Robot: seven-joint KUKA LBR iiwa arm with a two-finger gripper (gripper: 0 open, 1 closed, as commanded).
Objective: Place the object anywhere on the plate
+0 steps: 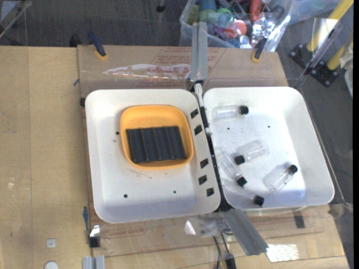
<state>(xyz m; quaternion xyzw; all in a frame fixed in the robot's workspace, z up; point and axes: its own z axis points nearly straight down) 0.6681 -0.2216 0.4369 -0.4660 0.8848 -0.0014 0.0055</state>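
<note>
Orange plate (157, 115) with a black slab (156, 144) sat in the left bin (106, 178); clear vials (249, 152) were scattered across the right bin (291, 111).

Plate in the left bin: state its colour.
Orange-yellow plate, with a dark ribbed block on it; camera view.

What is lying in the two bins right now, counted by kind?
Clear vials with black caps, right bin: 5
Orange plate, left bin: 1
Black ribbed block, on the plate: 1
Total: 7
</note>
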